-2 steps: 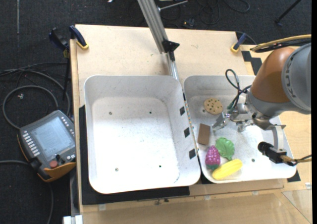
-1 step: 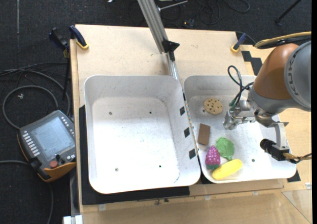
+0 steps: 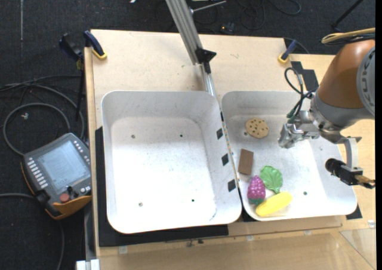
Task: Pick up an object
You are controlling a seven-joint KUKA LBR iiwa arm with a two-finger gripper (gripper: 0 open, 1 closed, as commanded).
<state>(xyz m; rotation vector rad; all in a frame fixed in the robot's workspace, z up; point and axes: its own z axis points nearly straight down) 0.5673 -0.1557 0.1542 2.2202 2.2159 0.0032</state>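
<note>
Hand hovers just right of the cookie

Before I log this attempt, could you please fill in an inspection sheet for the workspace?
Surface: pale wooden bench bearing two shallow white plastic bins, left and right.
Job's things: in the right bin, round speckled cookie, brown rectangular block, purple toy grapes, green toy leaf, yellow toy corn.
Clutter: nothing seen.
Grippers: tool above the right bin, right of the cookie; state unclear.
Cables: black, on floor.
Surroundings: grey-orange teach pendant.
</note>
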